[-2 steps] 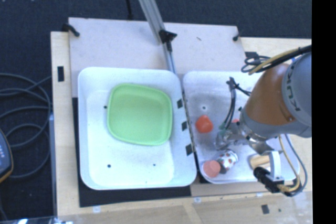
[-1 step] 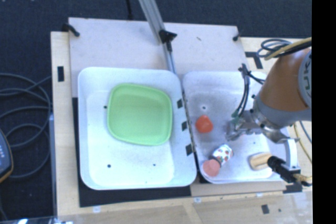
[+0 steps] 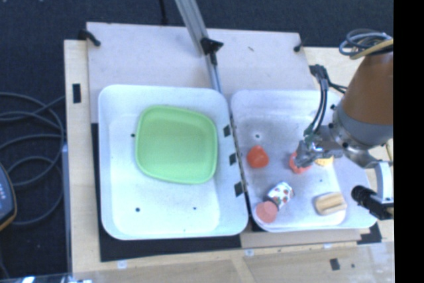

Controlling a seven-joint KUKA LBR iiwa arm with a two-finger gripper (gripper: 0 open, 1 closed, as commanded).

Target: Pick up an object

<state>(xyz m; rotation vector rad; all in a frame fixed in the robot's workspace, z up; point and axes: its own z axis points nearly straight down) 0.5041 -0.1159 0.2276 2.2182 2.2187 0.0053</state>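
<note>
The gripper (image 3: pixel 306 157), its jaws' state impossible to tell, could knock the red piece (image 3: pixel 299 164) toward the right bin's (image 3: pixel 278 106) far edge.

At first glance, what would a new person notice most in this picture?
The big green plate lies in the left bin. In the right bin, the gripper is down at a small red object, with an orange ball, a patterned cup and a tan block around it.
</note>
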